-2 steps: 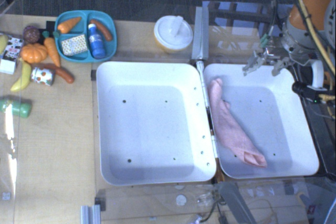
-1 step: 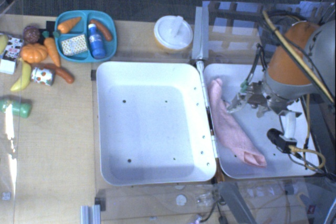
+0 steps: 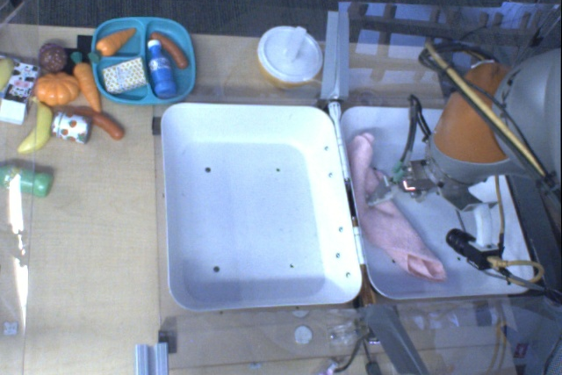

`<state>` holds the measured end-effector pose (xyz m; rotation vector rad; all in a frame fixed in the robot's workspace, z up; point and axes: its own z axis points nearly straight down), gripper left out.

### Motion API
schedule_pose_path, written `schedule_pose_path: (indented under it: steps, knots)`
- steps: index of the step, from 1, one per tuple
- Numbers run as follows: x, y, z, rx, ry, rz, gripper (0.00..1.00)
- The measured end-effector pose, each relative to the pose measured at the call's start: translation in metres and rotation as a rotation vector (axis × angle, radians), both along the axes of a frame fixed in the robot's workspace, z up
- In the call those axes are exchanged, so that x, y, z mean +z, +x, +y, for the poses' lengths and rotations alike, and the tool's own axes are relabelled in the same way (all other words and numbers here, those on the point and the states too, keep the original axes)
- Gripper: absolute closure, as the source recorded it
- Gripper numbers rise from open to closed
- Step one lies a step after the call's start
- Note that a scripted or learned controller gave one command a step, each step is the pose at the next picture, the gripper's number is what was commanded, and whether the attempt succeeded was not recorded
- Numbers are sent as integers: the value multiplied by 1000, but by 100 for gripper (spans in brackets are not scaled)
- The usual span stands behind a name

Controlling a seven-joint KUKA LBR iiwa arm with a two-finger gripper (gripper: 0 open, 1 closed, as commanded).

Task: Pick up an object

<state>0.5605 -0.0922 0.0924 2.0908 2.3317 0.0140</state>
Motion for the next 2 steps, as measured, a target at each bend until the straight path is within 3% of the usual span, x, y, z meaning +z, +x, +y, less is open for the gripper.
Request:
schedule_pose_path:
  steps: [1, 2]
  knots:
    - [0, -67, 4, -5, -2, -8, 0]
    - [-1, 23, -9, 14, -2, -6, 0]
